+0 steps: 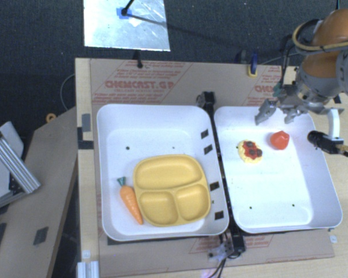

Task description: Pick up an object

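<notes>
Two white bins sit side by side on the bench. Going from left to right, the left bin (113,155) comes first. It has a toy carrot (129,202) lying near its front left side, touching the edge of a yellow tray (171,188). The yellow tray has three sections and takes up a lot of the floor there. Those things are a long way from the arm.

Next comes the right bin (278,213). A small toy pizza (250,150), yellow with red and dark bits on top, lies in its far half. Just to the right of it, with a little gap between, is a red toy (279,139) that looks like a strawberry or a tomato; I cannot tell which.

The gripper (278,113) hangs over the far edge of the right bin. Its two fingers are spread apart and point down, and nothing is between them. The red toy is the nearest thing to it, just a bit nearer to the front.

To do this step well, I think the arm should come over the red toy, keep the fingers wide, go straight down so one finger lands on each side, and then squeeze. The toy looks round, so it may roll or pop out if the fingers close off-center.

The far wall of the bin is close behind the gripper, so it should not drop too early. The toy pizza sits on the left, so the left finger needs care. The near half of the right bin has lots of bare floor for moving.
</notes>
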Robot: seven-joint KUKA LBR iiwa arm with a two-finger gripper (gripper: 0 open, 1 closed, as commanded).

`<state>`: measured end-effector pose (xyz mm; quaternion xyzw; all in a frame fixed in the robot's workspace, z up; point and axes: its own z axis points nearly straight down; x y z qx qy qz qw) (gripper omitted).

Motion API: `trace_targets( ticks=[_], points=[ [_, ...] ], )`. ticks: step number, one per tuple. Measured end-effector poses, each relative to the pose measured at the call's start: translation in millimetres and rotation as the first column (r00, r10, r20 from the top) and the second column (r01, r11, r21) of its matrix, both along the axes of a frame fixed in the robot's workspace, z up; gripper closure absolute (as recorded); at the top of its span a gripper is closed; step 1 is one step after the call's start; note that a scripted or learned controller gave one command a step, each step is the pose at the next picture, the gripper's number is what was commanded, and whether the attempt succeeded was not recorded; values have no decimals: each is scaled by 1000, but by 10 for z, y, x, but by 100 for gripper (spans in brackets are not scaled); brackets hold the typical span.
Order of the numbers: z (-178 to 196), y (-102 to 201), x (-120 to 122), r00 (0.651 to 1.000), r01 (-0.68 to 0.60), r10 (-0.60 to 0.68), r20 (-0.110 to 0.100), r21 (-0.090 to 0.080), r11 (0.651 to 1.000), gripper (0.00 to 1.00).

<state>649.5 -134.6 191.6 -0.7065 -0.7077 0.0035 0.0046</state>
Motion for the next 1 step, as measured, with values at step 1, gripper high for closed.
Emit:
trace_targets(
  ticks=[1],
  points=[
    [84,4,31,1000,-2,2,13,-2,1000,0]
  ],
)
